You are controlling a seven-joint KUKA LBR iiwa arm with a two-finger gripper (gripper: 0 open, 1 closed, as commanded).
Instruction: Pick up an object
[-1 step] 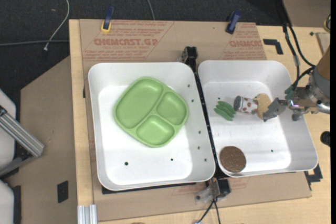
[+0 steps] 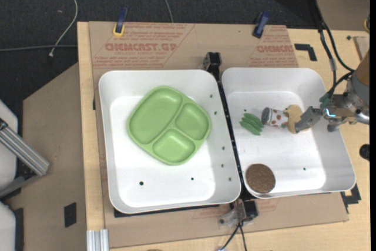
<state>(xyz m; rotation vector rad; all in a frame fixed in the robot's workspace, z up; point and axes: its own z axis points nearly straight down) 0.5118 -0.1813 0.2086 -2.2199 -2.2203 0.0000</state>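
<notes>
**Gripper low at the right bin's rim, beside a small cluster**

Here the two-finger gripper (image 2: 314, 116) reaches in over the right wall of the right-hand shallow white bin (image 2: 338, 170), its grey finger angled down and left toward the bin floor. Whether the pincer is wide, narrow or closed on anything cannot be told: a single tilted finger is readable and the tip overlaps the things below it.

Just beside that tip lies a small tan rounded object (image 2: 292, 115), touching a short cylinder with a red-and-white patterned side (image 2: 272, 116). A green leafy-looking toy piece (image 2: 252, 123) lies near them to the left, apart from the cylinder. These three sit in a loose row across the middle of the bin, likely scattered rather than arranged. A round brown disc (image 2: 260, 177) rests against the front wall, well apart from the row.

The left-hand shallow white bin (image 2: 117, 188) bears a light green three-compartment plastic plate (image 2: 169, 124), lying flat and turned at an angle.

Judging by the approach, the tan object is the probable target; its contact with the cylinder could make a clean grasp awkward.
</notes>
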